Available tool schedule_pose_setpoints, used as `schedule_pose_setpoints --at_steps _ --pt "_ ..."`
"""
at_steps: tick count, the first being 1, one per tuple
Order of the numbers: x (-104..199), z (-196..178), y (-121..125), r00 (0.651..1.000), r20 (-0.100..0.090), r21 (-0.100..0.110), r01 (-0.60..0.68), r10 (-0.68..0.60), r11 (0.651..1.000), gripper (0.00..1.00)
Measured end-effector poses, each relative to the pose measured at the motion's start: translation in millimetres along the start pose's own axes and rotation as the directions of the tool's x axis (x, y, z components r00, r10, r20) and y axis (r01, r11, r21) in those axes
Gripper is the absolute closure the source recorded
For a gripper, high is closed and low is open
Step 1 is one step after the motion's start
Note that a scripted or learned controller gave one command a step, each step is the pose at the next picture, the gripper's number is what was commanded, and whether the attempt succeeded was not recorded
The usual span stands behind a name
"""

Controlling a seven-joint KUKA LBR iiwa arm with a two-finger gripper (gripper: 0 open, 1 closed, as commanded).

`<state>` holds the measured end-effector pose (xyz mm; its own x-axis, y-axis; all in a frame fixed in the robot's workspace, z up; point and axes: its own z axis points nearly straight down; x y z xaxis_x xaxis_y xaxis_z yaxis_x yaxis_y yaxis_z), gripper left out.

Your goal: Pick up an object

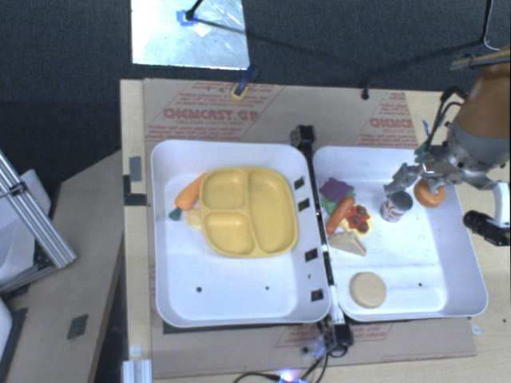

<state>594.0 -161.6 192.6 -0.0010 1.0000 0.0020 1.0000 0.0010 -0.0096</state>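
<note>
The tool (407, 183) hangs over the right bin (459, 290), near its far right corner, and just beside it on its near-left side stands a small can (394, 207) with a silver top and red on its side. This can is the nearest thing to the tool, so I judge it the most likely thing to pick. It stands upright, so it has no long axis that matters; the tool needs only a short move toward the can and then down. Whether the tool is wide or narrow I cannot tell.

An orange round thing (432, 194) lies just right of the can, partly under the wrist, and could be pushed by the tool. Left of the can, well apart, is a group of toy food: a purple piece (335, 188), a carrot-like piece (341, 211), a pizza slice (358, 222) and a pale wedge (349, 243). A round beige disc (368, 289) lies nearer to the front wall. In the left bin (172, 294) rests a yellow divided plate (243, 211) with an orange carrot (189, 191) touching its left edge.
</note>
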Motion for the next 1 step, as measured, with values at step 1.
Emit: schedule_pose_setpoints --at_steps 1 --pt "0.1 -5.9 2.7 1.0 0.002 -0.011 0.002 -0.002 1.0 0.0"
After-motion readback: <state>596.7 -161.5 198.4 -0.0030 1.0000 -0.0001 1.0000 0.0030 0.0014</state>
